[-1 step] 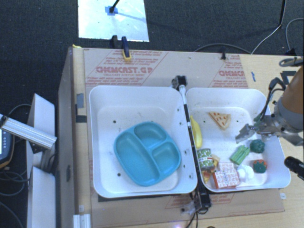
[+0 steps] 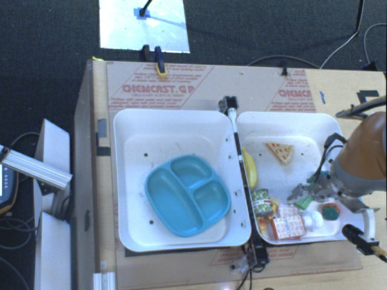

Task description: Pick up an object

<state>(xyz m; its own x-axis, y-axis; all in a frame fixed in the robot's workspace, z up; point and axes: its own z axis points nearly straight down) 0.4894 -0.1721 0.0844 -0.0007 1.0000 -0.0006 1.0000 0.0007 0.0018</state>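
1. Grey two-finger gripper (image 2: 304, 193): low over the right shallow white bin (image 2: 314, 124); jaw state cannot be told; nothing visibly held.
2. Candidates just beside it: small white rounded object (image 2: 312, 220), red-and-white checkered block (image 2: 286, 227), green-and-orange toy (image 2: 330, 211).
3. Pick judged not yet made.

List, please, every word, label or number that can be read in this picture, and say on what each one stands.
"CHEMCAST GP", red print on the brown protective sheet behind the left bin.
"CHEMCAST", the same print, cut short, on that sheet behind the right bin.
Smaller red lines around both prints: too blurred to read.
Green package and red-white package in the right bin: print too small to read.
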